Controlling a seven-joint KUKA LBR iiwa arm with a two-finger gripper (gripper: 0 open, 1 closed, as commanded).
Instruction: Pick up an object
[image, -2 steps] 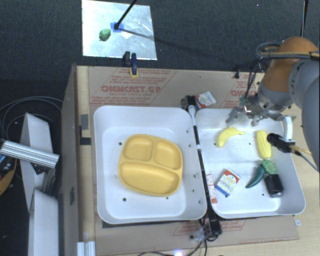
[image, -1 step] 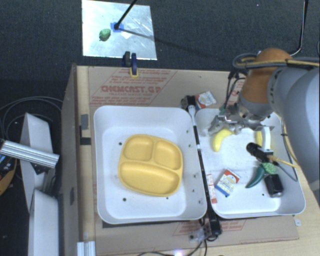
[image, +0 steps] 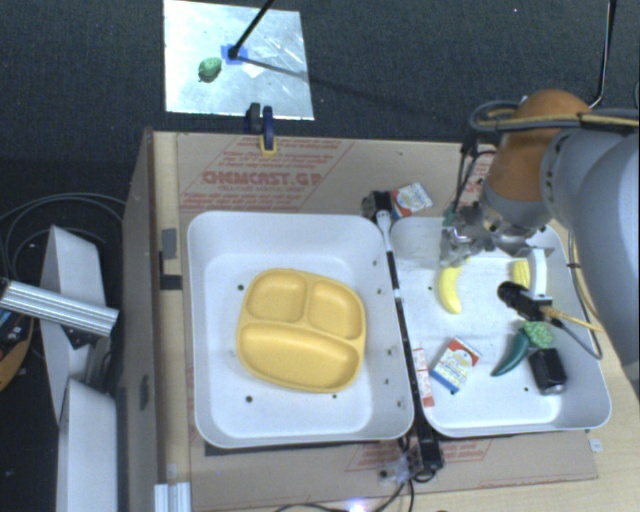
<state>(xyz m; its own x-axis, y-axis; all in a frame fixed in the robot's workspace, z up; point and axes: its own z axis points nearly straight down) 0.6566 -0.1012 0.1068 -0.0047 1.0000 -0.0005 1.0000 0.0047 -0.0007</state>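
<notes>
Camera view: banana (image: 450, 290) just below end effector (image: 458, 246); its grip state unclear.

Bins (image: 300, 232) looked smooth white plastic w/ slight gloss; yellow tray (image: 300, 328) matt plastic; board (image: 300, 165) under them plain brown cardboard.

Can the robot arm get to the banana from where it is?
Probably yes. The gripper hangs right over the top end of the banana in the right bin, and nothing lies on top of the banana. The small box and green pepper sit apart from it.
</notes>
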